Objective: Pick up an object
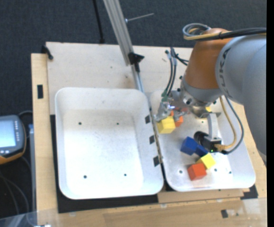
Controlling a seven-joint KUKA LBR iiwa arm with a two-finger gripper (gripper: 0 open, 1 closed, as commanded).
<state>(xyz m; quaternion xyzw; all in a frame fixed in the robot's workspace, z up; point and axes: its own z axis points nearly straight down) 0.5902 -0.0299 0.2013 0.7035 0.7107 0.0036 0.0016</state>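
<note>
Yellow block (pixel 166 125) is the one in play. It sits at the left edge of the right bin (pixel 243 176), hard up by the wall that divides the two bins. The gripper (pixel 166 111) hangs right on top of it, touching or as good as touching its upper side. From this slanted look down, I cannot tell whether the claw is open or closed, or whether it has the block gripped at all. The wrist hides the contact, so I call it no catch yet.

A small orange piece (pixel 179 120) peeks out just beside the block, tucked under the wrist. The arm (pixel 243 65) reaches in from the right, its orange band bent steeply down. That seems to be the posture needed for a block pressed so near the wall.

Further down the same bin comes a loose cluster: a blue block (pixel 190 145), then a smaller yellow cube (pixel 207 161) and an orange-red block (pixel 197 171), those two touching. They lie apart from the target, so I judge them unlikely to interfere with a straight lift.

The left bin (pixel 103 141) shows bare speckled floor. The wall is the likely trouble, since it leaves little room on that side.
</note>
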